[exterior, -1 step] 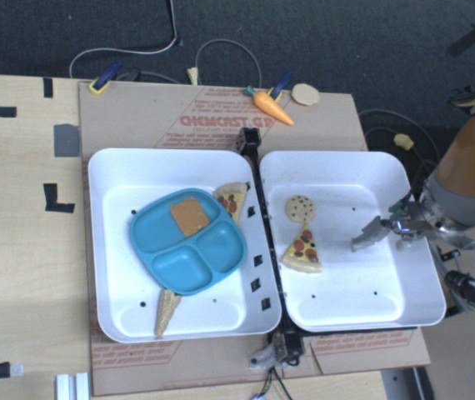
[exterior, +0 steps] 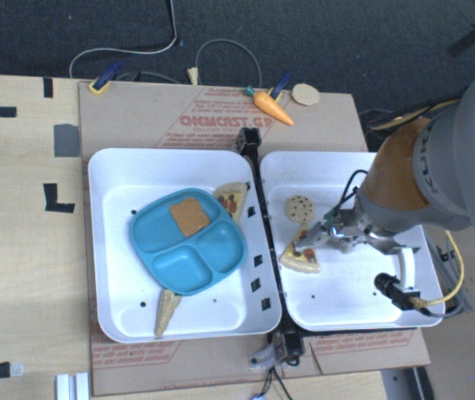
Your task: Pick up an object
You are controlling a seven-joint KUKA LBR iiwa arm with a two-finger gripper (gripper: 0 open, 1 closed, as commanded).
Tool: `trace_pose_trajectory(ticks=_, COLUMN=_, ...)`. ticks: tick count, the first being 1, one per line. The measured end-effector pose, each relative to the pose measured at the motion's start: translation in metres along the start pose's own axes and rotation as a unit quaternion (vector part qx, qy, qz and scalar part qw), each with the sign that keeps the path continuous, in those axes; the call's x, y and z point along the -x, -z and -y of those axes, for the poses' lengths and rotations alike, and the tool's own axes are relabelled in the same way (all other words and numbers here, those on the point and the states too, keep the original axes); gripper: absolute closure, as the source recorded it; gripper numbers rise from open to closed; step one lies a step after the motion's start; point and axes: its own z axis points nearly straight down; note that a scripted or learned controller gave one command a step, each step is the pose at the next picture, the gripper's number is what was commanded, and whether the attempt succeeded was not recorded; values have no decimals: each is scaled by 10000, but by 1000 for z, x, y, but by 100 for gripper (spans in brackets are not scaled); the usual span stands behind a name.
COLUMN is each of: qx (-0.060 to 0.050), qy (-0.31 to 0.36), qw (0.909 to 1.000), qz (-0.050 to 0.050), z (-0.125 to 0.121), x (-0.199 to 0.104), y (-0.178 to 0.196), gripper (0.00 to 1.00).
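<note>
A toy pizza slice (exterior: 300, 259), a pale wedge with a tan crust and red toppings, lies flat on the floor of the right bin (exterior: 337, 315), with the gripper (exterior: 304, 242) lowered directly onto its upper edge; whether its claw is spread or pressed together cannot be told from this angle. Lying so flat, the slice looks liable to slide away or be clipped by one corner and drop if the arm lifts. A speckled cookie (exterior: 298, 207) sits just beyond, while the left bin (exterior: 104, 223) holds a blue divided plate (exterior: 189, 242).
</note>
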Motion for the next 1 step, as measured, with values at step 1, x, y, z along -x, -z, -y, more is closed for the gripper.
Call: trace_pose_trajectory(ticks=1, qx=22, qy=7, qw=10000, qz=-5, z=-54, x=-32, y=4, gripper=0)
